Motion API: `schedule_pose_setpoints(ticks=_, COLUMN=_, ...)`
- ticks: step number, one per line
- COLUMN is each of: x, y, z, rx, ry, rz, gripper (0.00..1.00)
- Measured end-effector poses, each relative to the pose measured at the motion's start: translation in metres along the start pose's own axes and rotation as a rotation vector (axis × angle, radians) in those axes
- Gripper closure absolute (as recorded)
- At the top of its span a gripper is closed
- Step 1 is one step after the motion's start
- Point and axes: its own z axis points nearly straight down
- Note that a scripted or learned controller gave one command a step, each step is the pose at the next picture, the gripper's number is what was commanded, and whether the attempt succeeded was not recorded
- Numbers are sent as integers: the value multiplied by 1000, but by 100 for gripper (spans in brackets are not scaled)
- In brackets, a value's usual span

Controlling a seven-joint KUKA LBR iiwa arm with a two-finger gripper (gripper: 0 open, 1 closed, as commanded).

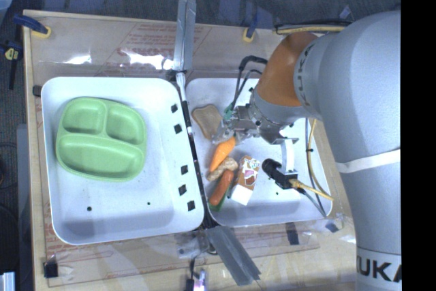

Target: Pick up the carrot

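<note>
Carrot lies in right bin, plate in left.

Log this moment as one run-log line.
arm: over right bin | tool: at upper end of carrot | grasp: unconfirmed | carrot: lying in bin beside other items | left bin: green tray

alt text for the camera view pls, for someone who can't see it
A grey KUKA arm reaches from the right into the right white bin, its tool just above an orange carrot lying among a few other small items. The left white bin holds a green divided plate.
</note>
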Motion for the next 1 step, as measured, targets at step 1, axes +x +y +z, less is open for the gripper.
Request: schedule_pose_setpoints(ticks=1, x=90, y=-18, z=-92, rx=-5, ry=-1, rz=123, gripper=100)
